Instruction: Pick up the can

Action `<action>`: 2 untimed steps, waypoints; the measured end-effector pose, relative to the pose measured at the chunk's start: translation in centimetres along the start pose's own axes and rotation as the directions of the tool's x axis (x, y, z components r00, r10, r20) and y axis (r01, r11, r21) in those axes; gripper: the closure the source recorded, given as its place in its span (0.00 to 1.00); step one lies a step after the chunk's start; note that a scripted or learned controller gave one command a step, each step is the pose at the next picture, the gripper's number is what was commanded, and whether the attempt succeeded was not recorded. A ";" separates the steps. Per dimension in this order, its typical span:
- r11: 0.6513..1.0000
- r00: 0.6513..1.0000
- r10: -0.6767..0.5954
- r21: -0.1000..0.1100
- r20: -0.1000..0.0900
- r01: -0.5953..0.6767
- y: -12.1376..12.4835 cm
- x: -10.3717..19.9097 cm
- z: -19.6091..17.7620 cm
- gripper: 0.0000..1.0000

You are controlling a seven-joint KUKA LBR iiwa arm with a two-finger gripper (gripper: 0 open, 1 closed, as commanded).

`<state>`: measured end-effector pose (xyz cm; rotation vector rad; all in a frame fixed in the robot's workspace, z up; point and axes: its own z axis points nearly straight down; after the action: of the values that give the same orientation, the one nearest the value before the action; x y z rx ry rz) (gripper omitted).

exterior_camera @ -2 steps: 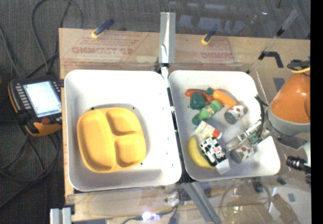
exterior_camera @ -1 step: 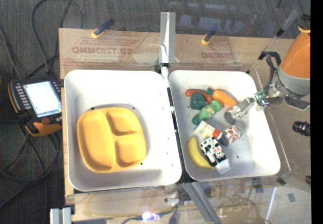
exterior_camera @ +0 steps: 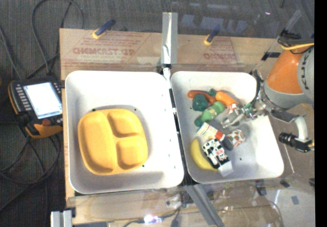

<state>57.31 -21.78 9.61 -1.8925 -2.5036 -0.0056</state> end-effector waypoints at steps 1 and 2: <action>1.000 1.000 0.009 -0.011 0.004 -0.009 6.4 -1.6 0.6 0.00; 1.000 1.000 0.007 -0.009 0.013 -0.007 6.3 -1.8 0.0 1.00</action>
<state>63.90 -21.78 9.65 -1.9105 -2.5095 -0.0043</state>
